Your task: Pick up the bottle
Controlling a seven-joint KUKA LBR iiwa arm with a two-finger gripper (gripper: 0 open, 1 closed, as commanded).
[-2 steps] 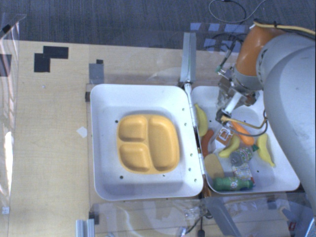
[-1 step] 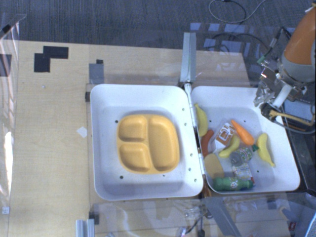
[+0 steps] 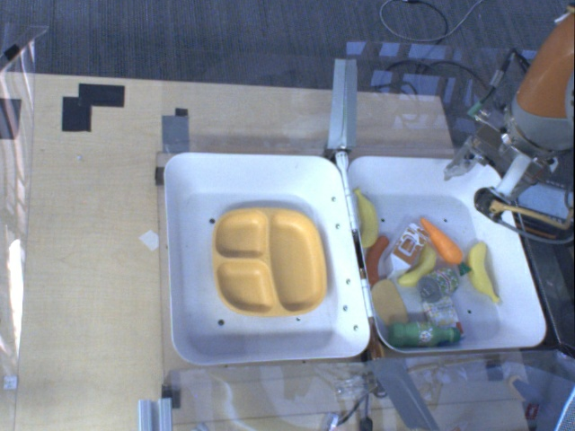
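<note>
A green bottle [image 3: 422, 334] lies on its side along the near wall of the right bin [image 3: 517, 330]. It rests among other toy food, just in front of a patterned can [image 3: 440, 312]. My gripper [image 3: 469, 158] hangs over the far right corner of that bin, well away from the bottle, below the arm's orange band [image 3: 550, 70]. Nothing shows in the gripper.
The right bin also holds two yellow bananas [image 3: 482, 271] [image 3: 366, 216], an orange carrot [image 3: 441, 241], a grey can [image 3: 437, 285], a small carton [image 3: 409, 243] and a tan round piece [image 3: 389, 301]. The left bin [image 3: 184, 241] holds a yellow divided plate [image 3: 269, 260]. Cables lie beyond the bins.
</note>
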